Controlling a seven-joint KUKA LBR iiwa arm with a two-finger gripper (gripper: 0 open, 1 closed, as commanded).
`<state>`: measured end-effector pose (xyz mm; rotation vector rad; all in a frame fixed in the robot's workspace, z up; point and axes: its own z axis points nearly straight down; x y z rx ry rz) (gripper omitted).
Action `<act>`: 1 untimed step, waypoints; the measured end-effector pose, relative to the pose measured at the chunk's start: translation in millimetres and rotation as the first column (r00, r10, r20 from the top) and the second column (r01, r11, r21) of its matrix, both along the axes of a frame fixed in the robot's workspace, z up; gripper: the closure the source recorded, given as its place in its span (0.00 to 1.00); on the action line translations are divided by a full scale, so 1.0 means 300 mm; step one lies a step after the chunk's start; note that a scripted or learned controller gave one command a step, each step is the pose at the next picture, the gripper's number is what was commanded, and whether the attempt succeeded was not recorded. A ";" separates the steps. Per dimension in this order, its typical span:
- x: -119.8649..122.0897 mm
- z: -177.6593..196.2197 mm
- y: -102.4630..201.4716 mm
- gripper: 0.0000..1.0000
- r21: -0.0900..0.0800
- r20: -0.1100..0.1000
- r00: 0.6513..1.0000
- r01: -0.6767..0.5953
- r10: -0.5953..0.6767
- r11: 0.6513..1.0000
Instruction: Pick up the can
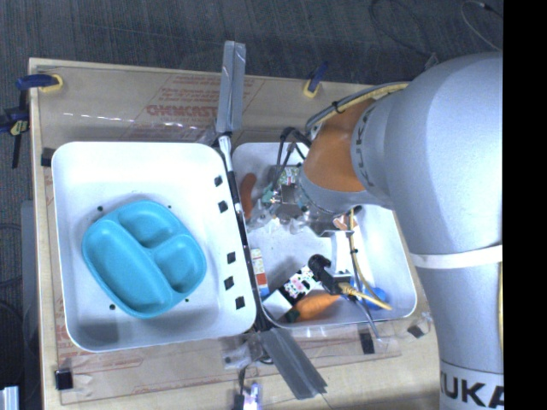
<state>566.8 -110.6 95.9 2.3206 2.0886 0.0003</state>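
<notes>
In the left bin (77,156) on the bench (128,101) lies the blue plate (144,257), a three-part dish resting flat on the bin floor; I take my bearings from it.

Right of the blue plate, past the wall the bins share, is the right bin (398,254). Just inside it, a little farther back than the plate, a small orange thing (246,191) lies against the near wall of that bin. My claw (278,202) is just right of that orange thing, low over the back part of the right bin. My wrist covers it from above, so I cannot tell whether it is wide or narrow, nor whether anything is in it.

Farther right of the plate and closer to the front edge lies a short black-and-white thing that I take to be the can (298,284), though it is too small to be sure. It is on its side and apart from my claw. An orange carrot (318,307) touches it at the front, and a blue piece (376,297) lies beyond.

My grey arm (444,161), orange band (329,156) above the wrist, is farthest right of the plate.
</notes>
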 end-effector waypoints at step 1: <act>-0.035 -0.015 -0.290 0.00 0.014 -0.014 1.000 0.013 -0.012 1.000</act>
